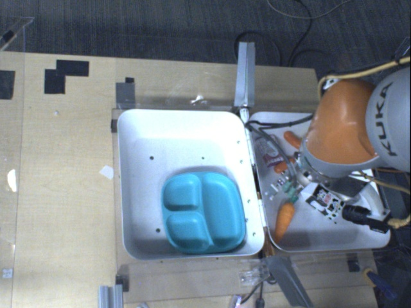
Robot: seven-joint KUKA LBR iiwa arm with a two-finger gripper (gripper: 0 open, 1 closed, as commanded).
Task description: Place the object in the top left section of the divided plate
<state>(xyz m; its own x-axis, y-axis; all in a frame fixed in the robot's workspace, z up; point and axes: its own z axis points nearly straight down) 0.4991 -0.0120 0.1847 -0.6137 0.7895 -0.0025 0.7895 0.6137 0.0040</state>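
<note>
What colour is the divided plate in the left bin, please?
Light blue all over; the divided plate shows clearly in the camera view, lying in the left bin.

A robotics lab: wooden bench [64,172], white bins [138,146], loose cables [302,5] on carpet.

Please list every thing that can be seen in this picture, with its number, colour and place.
Divided plate: one, blue, three sections, in the left bin.
Left bin: one, white, centre of the bench.
Right bin: one, white, beside the left bin, partly covered by the arm.
Carrot: one, orange with green top, in the right bin near the divider.
Bench: one, light wood, with black marks at upper left.
Cables: black, on the floor above.
Arm: one, grey and orange, over the right bin.
</note>
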